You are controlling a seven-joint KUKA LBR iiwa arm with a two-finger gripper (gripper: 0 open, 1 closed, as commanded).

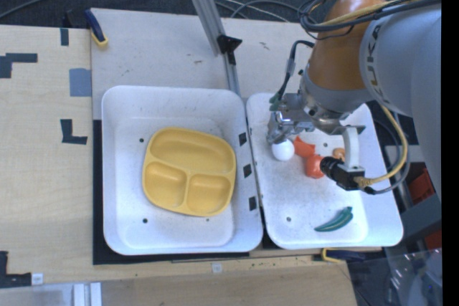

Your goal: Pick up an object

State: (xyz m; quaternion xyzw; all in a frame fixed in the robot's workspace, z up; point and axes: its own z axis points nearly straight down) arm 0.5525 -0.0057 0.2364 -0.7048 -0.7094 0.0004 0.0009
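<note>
Pale wood-toned desk (pixel 43 175) with two shallow white bins side by side; the left bin (pixel 115 154) carries a yellow divided plate (pixel 189 171), the right bin (pixel 380 226) carries the loose pieces. Grey arm with orange band enters from the right, its claw (pixel 281 131) lowered over the far-left part of the right bin. Directly at the claw's tip lies a small white ball (pixel 282 150) — touching it or just beneath it, which of the two cannot be resolved from this angle. Just right of the ball sits an orange piece (pixel 310 158), and well apart, at the near end of the bin, a green curved piece (pixel 334 219). Whether the claw is wide, narrow or closed on anything cannot be told; its tip is hidden by its own body.

Handling, as a judgement: the white ball looks light, smooth and hard, so it would tend to roll or squirt sideways — best taken across its widest middle, centred between the tips. The neighbouring orange piece, being so close, may be nudged or caught instead.
</note>
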